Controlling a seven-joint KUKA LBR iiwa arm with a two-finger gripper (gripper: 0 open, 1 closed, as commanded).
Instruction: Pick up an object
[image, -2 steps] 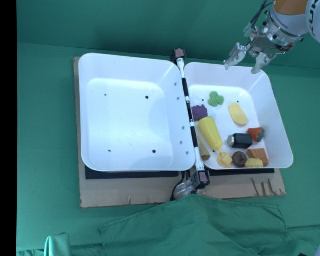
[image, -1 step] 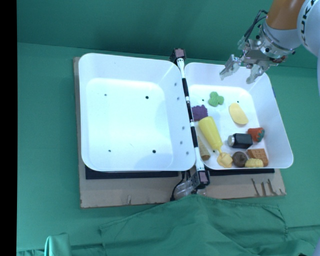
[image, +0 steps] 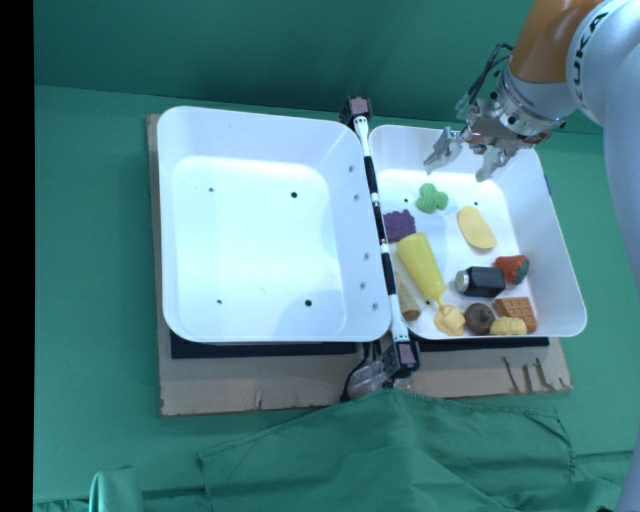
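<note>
We see the end effector (image: 468, 155) hanging over the far end of the right bin (image: 560, 300), fingers spread apart, nothing between them. Left bin (image: 180, 150) sits beside it on the counter (image: 90, 250).

Candidate objects all lie in the right bin: green clover-shaped piece (image: 432, 198) just below the end effector, yellow oval chip (image: 476, 228) near it, purple block (image: 399, 225) against the divider wall, long yellow corn-like piece (image: 421, 265) mid-bin. Near end is crowded: dark cylinder (image: 481, 281), red piece (image: 513, 267), waffle square (image: 515, 309), brown round piece (image: 479, 317), touching or almost touching.

We judge the step as approach, before descent. To do it well we'd go for the green piece: closest, sitting apart from its neighbours, room for both fingers. Centre over it, keep the fingers wide, descend straight, close only once they straddle it. We'd avoid the near-end cluster, since fingers would likely land on neighbours. The flat chip looks hard to pinch.
</note>
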